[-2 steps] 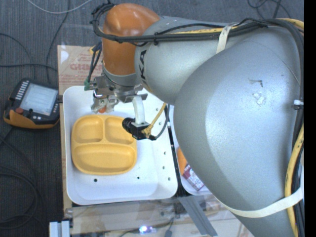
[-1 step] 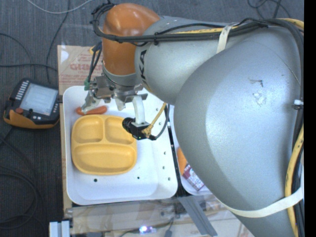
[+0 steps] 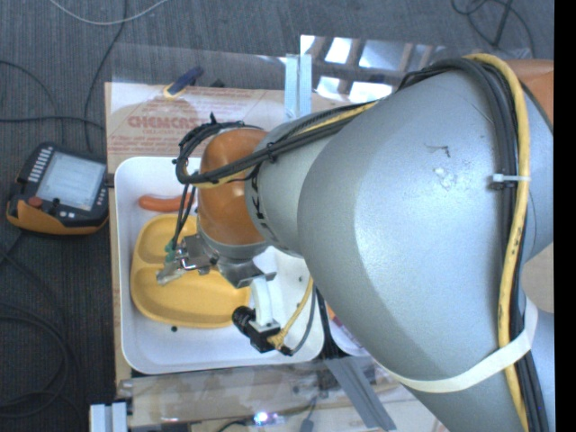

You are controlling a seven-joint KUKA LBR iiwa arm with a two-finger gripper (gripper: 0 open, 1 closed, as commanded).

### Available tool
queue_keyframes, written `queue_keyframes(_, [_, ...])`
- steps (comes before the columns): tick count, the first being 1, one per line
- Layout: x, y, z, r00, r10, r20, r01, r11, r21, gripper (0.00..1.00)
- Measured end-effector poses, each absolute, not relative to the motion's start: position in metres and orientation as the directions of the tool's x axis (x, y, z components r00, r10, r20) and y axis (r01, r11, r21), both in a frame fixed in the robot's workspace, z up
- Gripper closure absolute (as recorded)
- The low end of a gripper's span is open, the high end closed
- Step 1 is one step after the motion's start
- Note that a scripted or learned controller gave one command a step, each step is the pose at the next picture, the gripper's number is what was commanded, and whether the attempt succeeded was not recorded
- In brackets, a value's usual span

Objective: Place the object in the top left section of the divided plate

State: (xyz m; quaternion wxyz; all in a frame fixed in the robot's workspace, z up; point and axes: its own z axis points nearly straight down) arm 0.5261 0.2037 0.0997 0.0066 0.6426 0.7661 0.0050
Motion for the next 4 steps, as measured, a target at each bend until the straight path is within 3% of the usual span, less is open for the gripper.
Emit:
queue_keyframes(1, [0.528,0.201,0.111,-0.175,0.985,-0.006,0.984,0.175,0.017,1.0])
queue_keyframes(2, [0.497,0.138,0.1,-0.14,0.99,0.018,0.99,0.139,0.032,1.0])
queue_keyframes(3, [0.511,0.205,0.101,0.093,0.996,-0.006,0.994,-0.093,0.057,1.0])
queue_keyframes(4, [0.504,0.213,0.095,0.082,0.997,-0.001,0.996,-0.082,0.038,0.0])
